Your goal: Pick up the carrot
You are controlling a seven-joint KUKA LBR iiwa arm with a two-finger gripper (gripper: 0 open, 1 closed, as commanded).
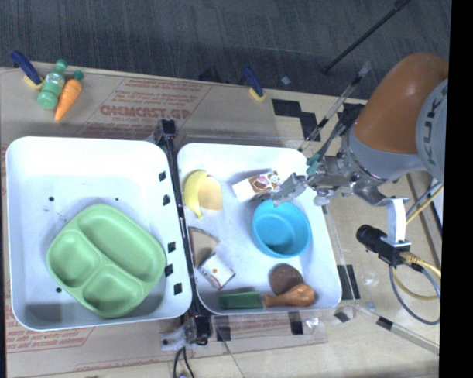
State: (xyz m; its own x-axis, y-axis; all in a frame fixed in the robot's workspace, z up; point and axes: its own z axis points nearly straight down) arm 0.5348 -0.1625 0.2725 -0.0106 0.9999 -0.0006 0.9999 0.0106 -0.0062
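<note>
Two white bins side by side: left bin with one green divided tray; right bin with six things. One yellow banana at its upper left, one small printed packet at top centre, one blue bowl in the middle, one small carton at lower left, one dark green bar along the bottom edge, one brown drumstick at lower right. One carrot outside both bins, upper left of frame, on the cardboard, just beside one green bottle. One gripper over the right bin's upper right, just above the bowl, near the packet; open or closed: cannot tell.
</note>
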